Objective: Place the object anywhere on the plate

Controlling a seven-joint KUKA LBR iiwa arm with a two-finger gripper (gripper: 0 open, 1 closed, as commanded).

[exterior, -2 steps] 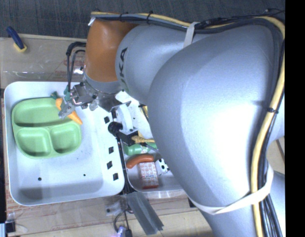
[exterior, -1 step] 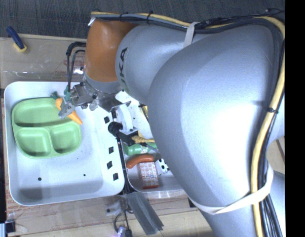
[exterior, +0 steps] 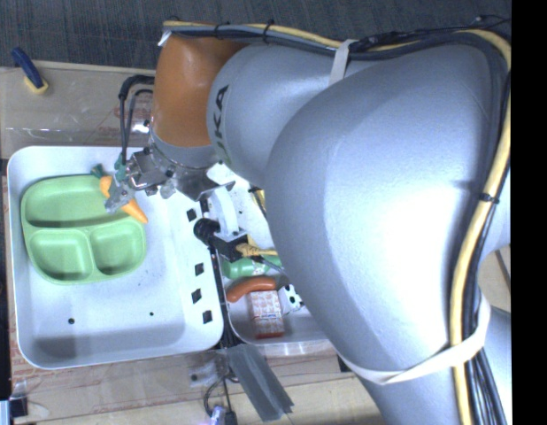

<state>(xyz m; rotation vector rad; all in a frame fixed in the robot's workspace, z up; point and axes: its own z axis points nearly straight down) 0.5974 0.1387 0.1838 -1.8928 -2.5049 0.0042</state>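
Sitting at the right rim of the green plate (exterior: 81,228), the orange carrot-like object (exterior: 132,207) lies with its tip pointing lower right, partly over the plate's edge and partly over the white floor of the left bin (exterior: 105,335); a bit of green shows at its upper-left end. Gripper (exterior: 123,184) is right on top of it, metal fingertips touching or just above the object's upper end, but whether the object is actually pinched between the fingers is too small and cluttered to tell, so jaw state: cannot tell. Plate is a three-compartment tray, one long section on top, two smaller ones below, lying in the left half of the left bin. Arm (exterior: 380,202) comes in from the right, grey body covering most of the view, orange band (exterior: 189,91) just above the wrist. Right bin (exterior: 273,342) is mostly hidden under the arm; visible in it are a red sausage-like item (exterior: 251,286), a green-yellow item (exterior: 254,257), a small printed packet (exterior: 265,312) and a black-and-white piece (exterior: 294,299), all close together. Both bins rest on the wooden desk (exterior: 70,91); a blue-and-yellow thing (exterior: 29,69) lies at its upper-left corner.
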